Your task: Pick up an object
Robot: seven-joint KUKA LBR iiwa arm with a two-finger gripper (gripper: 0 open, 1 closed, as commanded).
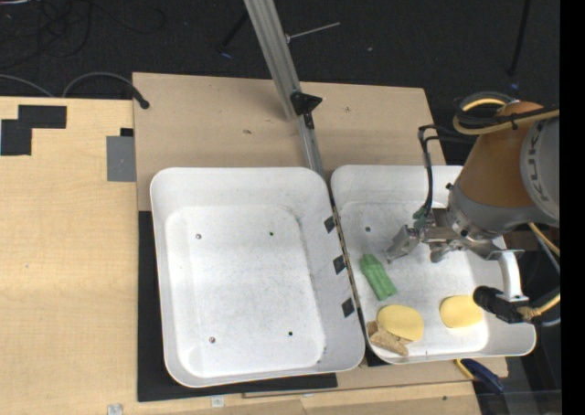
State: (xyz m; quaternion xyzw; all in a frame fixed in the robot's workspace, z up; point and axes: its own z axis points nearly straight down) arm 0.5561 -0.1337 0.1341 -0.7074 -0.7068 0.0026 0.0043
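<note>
- Presently the approach step is judged to be in hand: the two-finger metal pincer [416, 247] is seen low inside the right shallow white bin [384, 186], with nothing between its fingers.
- Its fingers are seen spread apart, one toward the bin's middle, the other nearer the wrist.
- A flat green rectangular piece [377, 276] lies just beside and below the pincer, near the divider between the bins.
- Two rounded yellow soft-looking lumps [400, 322] [461, 312] rest near the bin's front wall, with a small tan scrap [390, 342] touching the left one.
- The left shallow white bin [174, 221] sits alongside on the counter [73, 249].
- Next, the pincer would need to be centred over one item, probably the green piece, lowered and closed.
</note>
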